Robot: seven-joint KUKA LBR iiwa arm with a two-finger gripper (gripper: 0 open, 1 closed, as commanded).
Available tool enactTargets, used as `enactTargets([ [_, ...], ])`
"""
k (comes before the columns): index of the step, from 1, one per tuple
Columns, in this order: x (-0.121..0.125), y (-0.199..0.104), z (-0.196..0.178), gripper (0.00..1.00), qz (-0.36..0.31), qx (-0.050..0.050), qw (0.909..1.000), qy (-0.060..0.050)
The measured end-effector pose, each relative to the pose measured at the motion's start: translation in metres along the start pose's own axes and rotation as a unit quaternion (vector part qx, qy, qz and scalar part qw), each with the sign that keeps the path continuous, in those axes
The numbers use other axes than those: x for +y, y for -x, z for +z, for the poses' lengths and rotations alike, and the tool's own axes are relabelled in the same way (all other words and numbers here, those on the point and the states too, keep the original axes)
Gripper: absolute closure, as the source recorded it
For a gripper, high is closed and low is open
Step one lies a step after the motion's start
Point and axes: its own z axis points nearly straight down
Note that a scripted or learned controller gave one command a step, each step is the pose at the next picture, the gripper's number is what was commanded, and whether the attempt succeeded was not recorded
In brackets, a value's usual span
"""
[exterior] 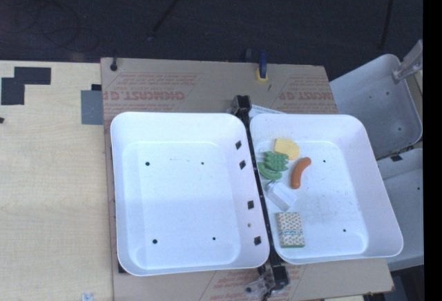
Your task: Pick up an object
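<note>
The right bin (359,154) holds several small objects near its left wall. A yellow piece (286,148) lies at the top, with a green leafy toy (273,164) just below and left of it. An orange sausage-shaped toy (299,172) lies tilted to their right. A small clear or white block (280,196) sits below the green toy. A patterned green and tan box (291,229) lies near the bin's front edge.
The left bin (138,148) sits beside the right one, joined by black clips (247,182) along the shared wall. Both rest on a cardboard sheet (179,89) on a wooden bench (48,189). A grey metal plate (380,96) stands at the right.
</note>
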Motion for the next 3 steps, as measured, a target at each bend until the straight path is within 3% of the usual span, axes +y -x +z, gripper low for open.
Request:
enactTargets([
  [1,0.002,-0.002,0.002,1.00,-0.002,0.002,0.9999,-0.010],
  [2,-0.036,-0.086,0.162,1.00,-0.004,0.006,0.9998,-0.019],
  [3,-0.021,-0.164,0.204,1.00,-0.004,0.004,0.9999,-0.013],
])
